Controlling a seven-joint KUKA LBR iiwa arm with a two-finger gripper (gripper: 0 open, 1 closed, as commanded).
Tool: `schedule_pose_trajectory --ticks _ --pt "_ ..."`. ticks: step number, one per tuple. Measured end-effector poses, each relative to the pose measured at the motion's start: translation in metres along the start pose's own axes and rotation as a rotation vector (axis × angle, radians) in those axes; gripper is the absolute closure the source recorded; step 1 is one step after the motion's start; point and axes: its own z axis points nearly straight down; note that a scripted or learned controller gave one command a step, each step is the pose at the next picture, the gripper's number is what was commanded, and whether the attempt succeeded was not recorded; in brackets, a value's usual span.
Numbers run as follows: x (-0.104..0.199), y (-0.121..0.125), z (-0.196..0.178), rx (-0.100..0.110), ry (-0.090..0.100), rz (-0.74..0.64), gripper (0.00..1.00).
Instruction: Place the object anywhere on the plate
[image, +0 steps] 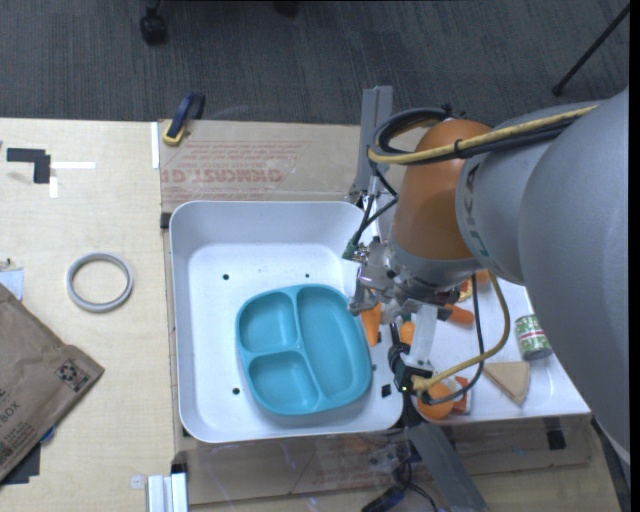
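A light-blue plate (300, 350) with three compartments lies in the left white bin (200, 260), towards its front right. My gripper (380, 318) hangs over the wall between the two bins, just off the plate's right edge. A small orange object (371, 326) shows right at the gripper's tip, beside the plate's rim; whether it is held I cannot make out. The wrist and the orange-banded arm (435, 200) hide much of the right bin.
In the right bin (560, 395) lie a green-labelled can (533, 338), a tan wedge (508, 380) and orange pieces (441, 402) partly under the arm. On the bench to the left lie a tape ring (99, 281) and a brown box (35, 385).
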Motion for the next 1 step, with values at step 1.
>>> schedule_pose_trajectory --ticks 1 --pt "-0.0002 0.0001 0.0 0.0 0.0 0.0 0.0"
